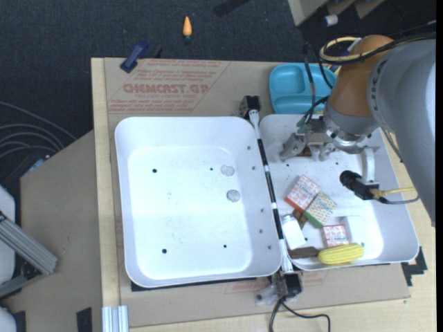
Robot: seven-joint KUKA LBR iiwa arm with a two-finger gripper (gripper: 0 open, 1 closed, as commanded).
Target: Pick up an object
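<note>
The right bin [400, 244] holds a patterned red-and-white box [302, 191], a green-and-yellow packet [322, 207], a small pink box [335, 234], a yellow corn cob [340, 254] and a white block [293, 233]. They lie clustered in the bin's near half. My gripper [299, 146] hangs low over the far left part of this bin, above and apart from the boxes. Nothing shows in its grasp. The grey arm with its orange band [353, 88] reaches in from the right.
The left bin [138, 137] has two small round discs [230, 183] near its right side. A blue tub [292, 88] stands behind the right bin. A black cable fitting [354, 182] hangs off the wrist over the right bin.
</note>
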